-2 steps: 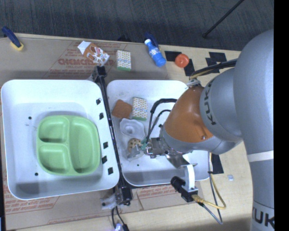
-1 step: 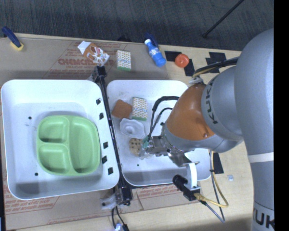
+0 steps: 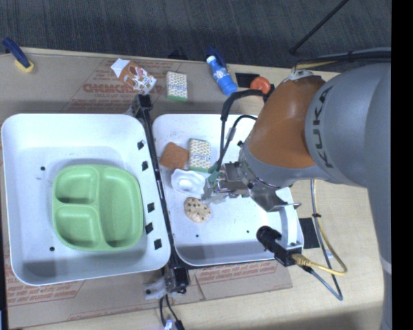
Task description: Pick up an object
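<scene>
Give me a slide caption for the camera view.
KUKA arm's gripper low in right bin beside cookie; green tray in left bin.

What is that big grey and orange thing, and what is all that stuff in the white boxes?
That is a robot arm, seen by a camera looking down from above. It reaches in from the right. Its hand is low over the right bin, beside a small white object. I cannot tell whether it holds anything. Close by lie a cookie, a brown piece and a small packet. The left bin has a green tray with sections. Behind the bins, on the cardboard, lie a blue bottle and two snack packs.
</scene>
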Available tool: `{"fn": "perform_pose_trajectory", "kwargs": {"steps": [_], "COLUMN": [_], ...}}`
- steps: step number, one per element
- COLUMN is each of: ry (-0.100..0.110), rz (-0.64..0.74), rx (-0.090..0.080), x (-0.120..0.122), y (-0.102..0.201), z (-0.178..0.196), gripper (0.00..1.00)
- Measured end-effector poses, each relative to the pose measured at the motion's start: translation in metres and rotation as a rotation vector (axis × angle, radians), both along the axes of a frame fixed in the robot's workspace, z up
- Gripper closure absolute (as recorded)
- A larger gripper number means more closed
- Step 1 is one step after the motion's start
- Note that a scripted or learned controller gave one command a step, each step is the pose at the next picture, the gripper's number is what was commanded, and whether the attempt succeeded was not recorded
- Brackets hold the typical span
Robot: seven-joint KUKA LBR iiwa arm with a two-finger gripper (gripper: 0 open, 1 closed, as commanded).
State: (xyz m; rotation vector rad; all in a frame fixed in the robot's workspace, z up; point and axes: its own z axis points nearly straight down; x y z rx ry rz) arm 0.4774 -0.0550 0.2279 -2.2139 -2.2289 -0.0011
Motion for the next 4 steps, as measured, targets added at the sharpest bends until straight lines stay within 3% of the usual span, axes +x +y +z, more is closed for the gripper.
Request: {"fn": "perform_pose_trajectory", "kwargs": {"steps": [1,2,3,4], "ry": [0.004,0.003,0.006,0.007], "rz": [-0.001,-0.001,0.000,0.007], "rx": [-0.001,-0.001,0.001,0.001], "x": [-0.002,-0.001,-0.002,-0.001], "y": [-0.047,-0.046,-0.052,-0.052], "z": [-0.038,-0.038,-0.137,-0.127], "gripper": [1.00,0.00,0.00,1.00]}}
